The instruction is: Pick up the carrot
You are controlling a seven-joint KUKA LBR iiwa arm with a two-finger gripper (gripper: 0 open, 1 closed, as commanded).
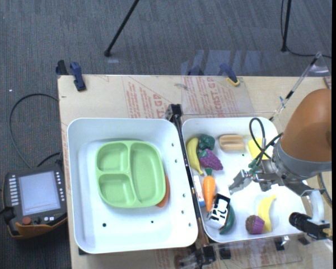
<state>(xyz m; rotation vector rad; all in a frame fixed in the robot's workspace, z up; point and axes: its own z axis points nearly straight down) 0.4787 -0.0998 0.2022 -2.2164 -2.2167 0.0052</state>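
Arm (305, 133) slants left; pincer (241, 179) near carrot (209, 188).

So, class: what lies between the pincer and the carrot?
In the camera view, only bare white bin floor separates the pincer from the carrot.

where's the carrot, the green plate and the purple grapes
carrot (209, 188), camera view, middle of its orange body
green plate (130, 173), camera view, ridge between its compartments
purple grapes (211, 160), camera view, centre of the bunch
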